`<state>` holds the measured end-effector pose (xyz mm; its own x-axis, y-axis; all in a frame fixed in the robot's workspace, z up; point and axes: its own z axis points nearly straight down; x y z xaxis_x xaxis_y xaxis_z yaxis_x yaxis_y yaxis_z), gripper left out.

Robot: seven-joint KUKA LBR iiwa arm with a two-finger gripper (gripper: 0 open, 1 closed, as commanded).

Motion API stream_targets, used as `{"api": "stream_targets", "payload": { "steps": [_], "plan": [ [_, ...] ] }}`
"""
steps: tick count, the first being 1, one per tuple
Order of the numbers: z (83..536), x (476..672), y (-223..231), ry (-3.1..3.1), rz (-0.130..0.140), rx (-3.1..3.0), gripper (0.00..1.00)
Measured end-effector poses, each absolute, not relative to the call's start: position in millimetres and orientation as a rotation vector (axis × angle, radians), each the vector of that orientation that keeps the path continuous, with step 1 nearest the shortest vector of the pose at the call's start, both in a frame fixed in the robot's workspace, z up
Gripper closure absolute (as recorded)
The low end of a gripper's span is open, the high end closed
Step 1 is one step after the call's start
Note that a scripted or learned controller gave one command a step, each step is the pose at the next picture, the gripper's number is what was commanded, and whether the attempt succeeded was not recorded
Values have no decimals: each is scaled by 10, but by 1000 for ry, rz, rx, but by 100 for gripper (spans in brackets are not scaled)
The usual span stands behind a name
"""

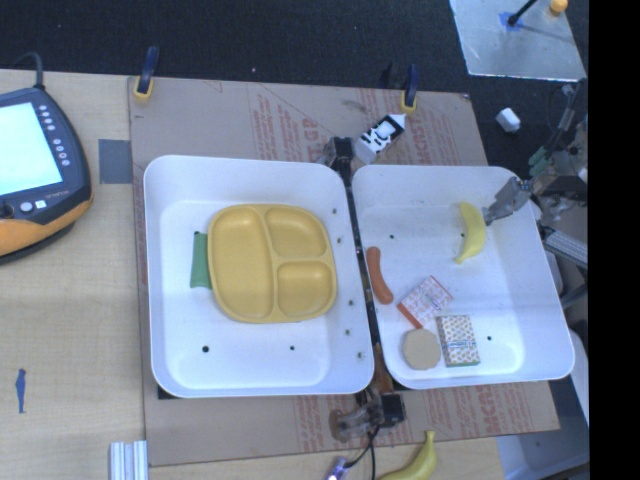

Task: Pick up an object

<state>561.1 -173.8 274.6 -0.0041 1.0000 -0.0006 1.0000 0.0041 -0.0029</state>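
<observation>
- Claw [497, 211] sits at the right bin's [530, 368] upper right, can't really tell how it's set.
- Yellow banana [470, 232] lies just left of it, tip nearly touching.

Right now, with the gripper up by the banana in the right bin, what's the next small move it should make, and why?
Probably ease the gripper a little further left and down over the banana. Its tip sits at the banana's upper right end, near the right bin wall, not yet centred over the fruit, and the banana lies apart from the other items, so it is the easiest target.
</observation>
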Motion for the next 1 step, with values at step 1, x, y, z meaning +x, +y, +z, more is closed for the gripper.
{"api": "stream_targets", "payload": {
  "steps": [1],
  "plan": [
    [1543, 6412, -1948, -2228, 6, -2213, 0]
  ]
}}
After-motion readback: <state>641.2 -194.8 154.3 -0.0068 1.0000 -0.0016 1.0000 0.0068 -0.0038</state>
